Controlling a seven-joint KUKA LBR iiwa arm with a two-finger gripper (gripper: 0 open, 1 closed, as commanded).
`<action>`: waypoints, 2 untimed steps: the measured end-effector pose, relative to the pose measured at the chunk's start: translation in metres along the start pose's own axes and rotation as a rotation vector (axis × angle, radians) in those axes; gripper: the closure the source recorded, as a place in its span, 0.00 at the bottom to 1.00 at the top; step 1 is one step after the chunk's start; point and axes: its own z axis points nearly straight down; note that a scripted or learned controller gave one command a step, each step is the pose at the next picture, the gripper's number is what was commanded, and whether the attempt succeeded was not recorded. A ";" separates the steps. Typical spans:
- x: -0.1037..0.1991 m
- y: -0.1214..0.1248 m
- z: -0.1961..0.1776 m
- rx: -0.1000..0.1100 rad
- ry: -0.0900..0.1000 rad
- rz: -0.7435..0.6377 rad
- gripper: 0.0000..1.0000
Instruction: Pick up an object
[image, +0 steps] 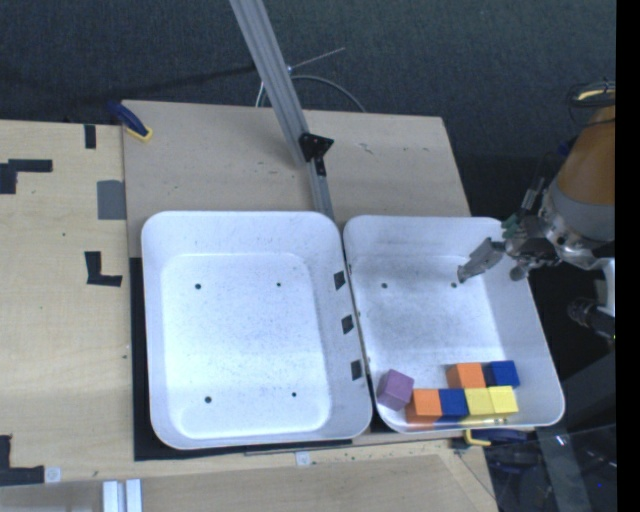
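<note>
Nothing lifted yet: the tool (478, 264) (finger state, I cannot tell) hovers well away from the small coloured cubes (466, 391).

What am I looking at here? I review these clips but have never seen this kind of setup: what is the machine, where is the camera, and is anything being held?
This is one picture from a fixed camera above a wooden bench, looking down at a slant. The machine is a robot arm, grey with an orange band, reaching in from the right. Its grasping part, the end effector, hangs over the far part of the right bin. Nothing shows in its grasp. Beside it sits the left bin, also shallow and white. The things to pick lie bunched at the near edge of the right bin: a purple block, orange blocks, blue blocks and yellow blocks. A metal pole crosses the top of the view.
</note>
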 end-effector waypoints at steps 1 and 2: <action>-0.004 0.041 -0.049 -0.008 -0.003 -0.001 0.00; 0.047 0.073 0.064 0.007 0.002 -0.002 0.00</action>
